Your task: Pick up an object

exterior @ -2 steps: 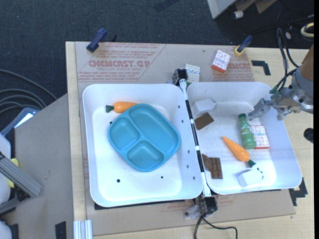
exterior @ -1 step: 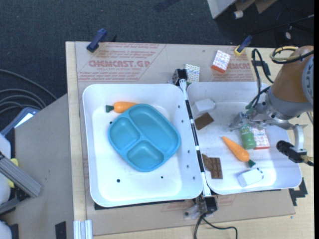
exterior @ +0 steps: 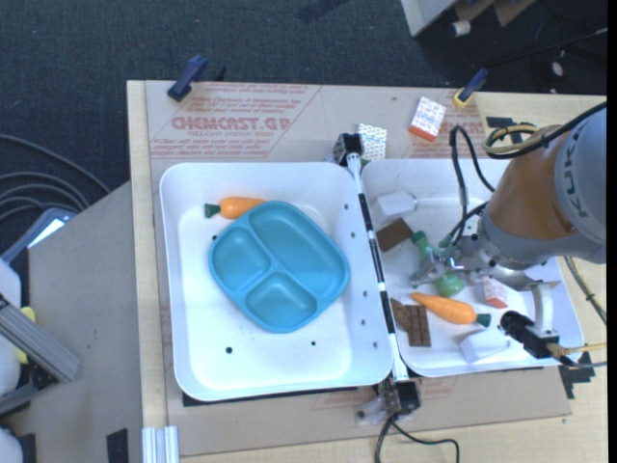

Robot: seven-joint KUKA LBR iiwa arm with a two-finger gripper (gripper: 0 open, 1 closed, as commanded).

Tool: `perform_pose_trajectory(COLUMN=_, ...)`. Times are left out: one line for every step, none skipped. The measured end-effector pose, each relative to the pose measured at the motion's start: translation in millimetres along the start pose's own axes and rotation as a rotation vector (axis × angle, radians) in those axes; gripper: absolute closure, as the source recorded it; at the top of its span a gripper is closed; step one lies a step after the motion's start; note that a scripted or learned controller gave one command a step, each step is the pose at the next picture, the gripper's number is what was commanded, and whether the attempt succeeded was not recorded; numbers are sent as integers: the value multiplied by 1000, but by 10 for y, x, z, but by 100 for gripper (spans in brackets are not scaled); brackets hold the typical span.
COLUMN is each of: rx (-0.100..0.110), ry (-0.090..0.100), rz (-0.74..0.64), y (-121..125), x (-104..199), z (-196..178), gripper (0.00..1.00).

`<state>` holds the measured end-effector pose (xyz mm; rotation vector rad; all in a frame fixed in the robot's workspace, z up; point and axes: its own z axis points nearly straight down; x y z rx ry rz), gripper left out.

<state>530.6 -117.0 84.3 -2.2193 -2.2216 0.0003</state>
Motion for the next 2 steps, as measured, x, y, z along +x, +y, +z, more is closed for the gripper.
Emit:
perform_pose_trajectory(rx=-1, ry=0, rz=1, y=2, x=-2, z=-98, gripper=100)
perform_pose_trajectory(rx=-1, ry=0, rz=0, y=-207, x=699, z=-1175, gripper=100)
